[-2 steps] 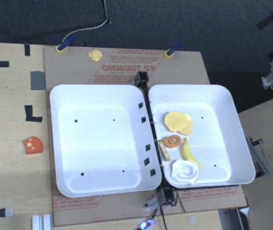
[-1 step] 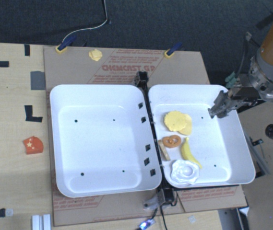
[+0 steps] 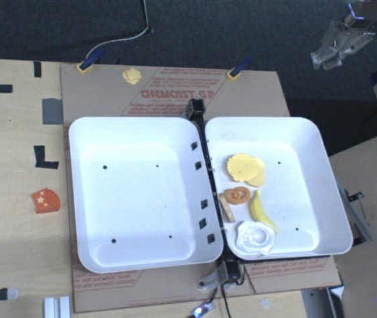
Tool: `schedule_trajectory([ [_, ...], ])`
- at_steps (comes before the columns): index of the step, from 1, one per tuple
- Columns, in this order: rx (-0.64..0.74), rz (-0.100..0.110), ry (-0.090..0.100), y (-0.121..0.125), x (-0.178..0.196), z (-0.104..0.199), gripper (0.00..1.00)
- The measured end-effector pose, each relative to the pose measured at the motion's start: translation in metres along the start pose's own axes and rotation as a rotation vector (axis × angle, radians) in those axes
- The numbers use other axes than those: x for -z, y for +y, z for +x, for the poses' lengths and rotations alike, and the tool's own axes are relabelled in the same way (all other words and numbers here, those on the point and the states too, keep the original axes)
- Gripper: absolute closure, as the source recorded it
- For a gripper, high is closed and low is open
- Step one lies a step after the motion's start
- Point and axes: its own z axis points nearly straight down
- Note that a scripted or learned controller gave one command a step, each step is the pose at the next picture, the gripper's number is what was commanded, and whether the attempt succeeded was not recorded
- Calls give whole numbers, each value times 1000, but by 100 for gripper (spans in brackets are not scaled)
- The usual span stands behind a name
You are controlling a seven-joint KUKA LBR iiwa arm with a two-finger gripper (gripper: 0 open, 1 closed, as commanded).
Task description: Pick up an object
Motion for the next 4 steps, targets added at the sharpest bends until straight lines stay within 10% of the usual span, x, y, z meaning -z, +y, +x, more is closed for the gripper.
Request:
schedule_trajectory([
  [2,4,29,5,-55,-228,119,100],
  [3,1,1,7,-90,-87,131,100],
  [4,-1,10,4,-98,-39,130,100],
])
